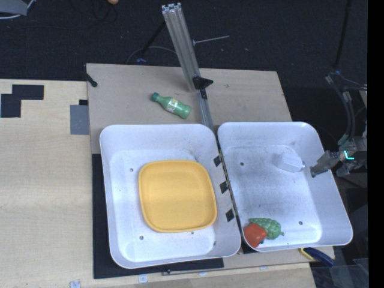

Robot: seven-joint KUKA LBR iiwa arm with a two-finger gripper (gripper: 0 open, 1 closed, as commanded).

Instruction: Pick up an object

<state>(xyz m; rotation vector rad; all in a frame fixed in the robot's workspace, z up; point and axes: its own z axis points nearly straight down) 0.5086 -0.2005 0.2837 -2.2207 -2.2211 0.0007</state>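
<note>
Nearest the camera, along the front edge of the bench, sit the two shallow white plastic bins. The left bin [114, 161] holds a square yellow plastic plate with rounded corners [177, 195], lying flat at its centre. Behind this bin, on the bare bench top, a small green plastic bottle [171, 105] lies on its side, out of both bins.

The right bin [327, 221] carries two candidates for picking: a red-and-green toy vegetable, likely a strawberry or pepper [260, 231], resting in the front-left corner against the wall, and a pale whitish object of unclear shape [289, 161] towards the back right.

At the far right, the grey two-finger gripper [319, 167] hangs at the right bin's rim, just beside the pale object — whether it touches it cannot be told, nor whether the pincer is open or closed.

By this reading the task is at its start: nothing is lifted, and reach, closing and raising all remain.
</note>
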